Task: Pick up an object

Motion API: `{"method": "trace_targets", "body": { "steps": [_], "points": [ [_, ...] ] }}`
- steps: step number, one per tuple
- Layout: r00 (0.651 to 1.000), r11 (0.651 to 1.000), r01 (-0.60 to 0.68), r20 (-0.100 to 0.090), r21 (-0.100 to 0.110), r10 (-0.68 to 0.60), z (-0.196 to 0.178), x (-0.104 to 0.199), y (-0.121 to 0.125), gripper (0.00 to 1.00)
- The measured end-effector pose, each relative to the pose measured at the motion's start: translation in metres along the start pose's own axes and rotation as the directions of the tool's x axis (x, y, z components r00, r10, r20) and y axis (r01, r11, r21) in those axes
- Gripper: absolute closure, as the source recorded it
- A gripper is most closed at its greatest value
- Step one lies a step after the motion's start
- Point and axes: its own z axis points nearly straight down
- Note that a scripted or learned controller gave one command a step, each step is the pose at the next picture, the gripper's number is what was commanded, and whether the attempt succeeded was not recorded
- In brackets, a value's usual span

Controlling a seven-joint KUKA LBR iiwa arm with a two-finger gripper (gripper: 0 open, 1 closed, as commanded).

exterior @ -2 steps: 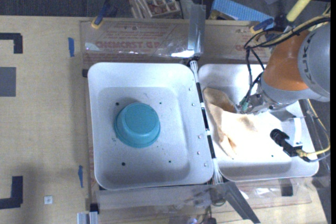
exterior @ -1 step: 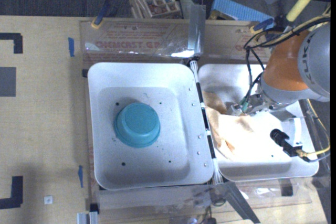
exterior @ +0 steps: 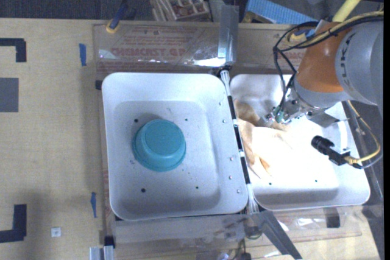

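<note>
A teal bowl [exterior: 159,144] lies upside down in the middle of the left bin [exterior: 122,94]. In the right bin [exterior: 353,192] a pale cream cloth [exterior: 271,149] is spread over the left half, with small orange pieces at its left edge. My gripper [exterior: 279,115] hangs low over the upper part of the right bin, just above the far edge of the cloth. Something small and greenish shows at its tip. The arm's orange band and grey body cover the bin's upper right corner.
The raised rim between the two bins [exterior: 234,131] runs just left of the gripper. A clear plastic sheet [exterior: 164,52] lies behind the left bin, with boxes and clutter beyond the bench's far edge.
</note>
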Motion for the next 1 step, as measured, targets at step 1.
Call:
{"method": "trace_targets", "body": {
  "steps": [1],
  "points": [
    [1.0,1.0,0.0,0.0,0.0,0.0,0.0,0.0,0.0,0.0]
  ]
}}
